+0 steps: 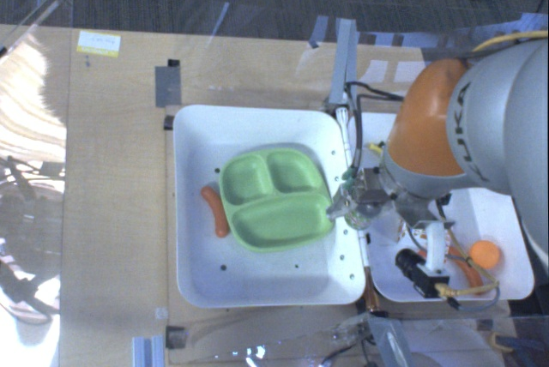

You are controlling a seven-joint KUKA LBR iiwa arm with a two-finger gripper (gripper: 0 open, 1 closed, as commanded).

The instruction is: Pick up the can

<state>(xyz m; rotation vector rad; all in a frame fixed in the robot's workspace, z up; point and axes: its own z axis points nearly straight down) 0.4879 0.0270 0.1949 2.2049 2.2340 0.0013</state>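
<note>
The arm [480, 117] hangs over both bins' shared wall (can's place untellable).

"KU" lettering on the arm [502, 129]

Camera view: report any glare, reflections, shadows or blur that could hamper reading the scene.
Camera view: bright streaky glare washes over the bench at far left, with dark reflections below it; the left bin is evenly lit, the green divided plate casting only a soft shadow; the gripper at the bin's right wall is small and blurred, its fingers unreadable; the arm hides much of the right bin.
</note>
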